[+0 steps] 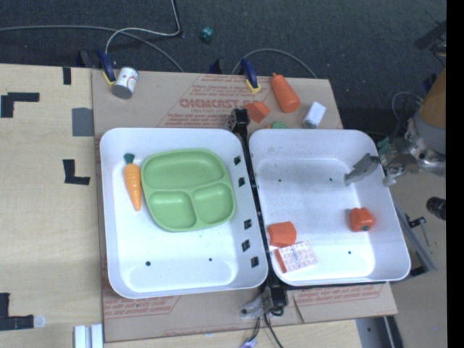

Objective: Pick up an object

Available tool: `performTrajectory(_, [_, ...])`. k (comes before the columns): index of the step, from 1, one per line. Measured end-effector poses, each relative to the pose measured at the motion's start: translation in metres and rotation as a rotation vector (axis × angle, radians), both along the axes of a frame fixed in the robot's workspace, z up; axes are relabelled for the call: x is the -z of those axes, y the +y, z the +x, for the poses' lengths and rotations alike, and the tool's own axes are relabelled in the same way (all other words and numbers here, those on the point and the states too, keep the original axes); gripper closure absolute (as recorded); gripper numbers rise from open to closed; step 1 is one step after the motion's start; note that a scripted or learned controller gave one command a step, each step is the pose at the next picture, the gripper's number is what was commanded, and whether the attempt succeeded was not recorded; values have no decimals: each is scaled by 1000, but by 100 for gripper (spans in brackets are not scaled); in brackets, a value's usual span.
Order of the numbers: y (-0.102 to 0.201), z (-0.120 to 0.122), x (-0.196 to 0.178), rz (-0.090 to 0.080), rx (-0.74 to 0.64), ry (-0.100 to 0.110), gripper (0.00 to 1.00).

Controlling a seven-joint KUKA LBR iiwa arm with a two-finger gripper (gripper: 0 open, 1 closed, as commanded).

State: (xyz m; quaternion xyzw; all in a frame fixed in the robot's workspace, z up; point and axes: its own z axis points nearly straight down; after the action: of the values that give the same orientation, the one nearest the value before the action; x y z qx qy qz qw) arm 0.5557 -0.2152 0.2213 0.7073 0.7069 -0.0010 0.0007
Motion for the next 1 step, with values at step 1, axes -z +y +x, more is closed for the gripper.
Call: performTrajectory(1, [-7,-5,37,2,-1,2,0])
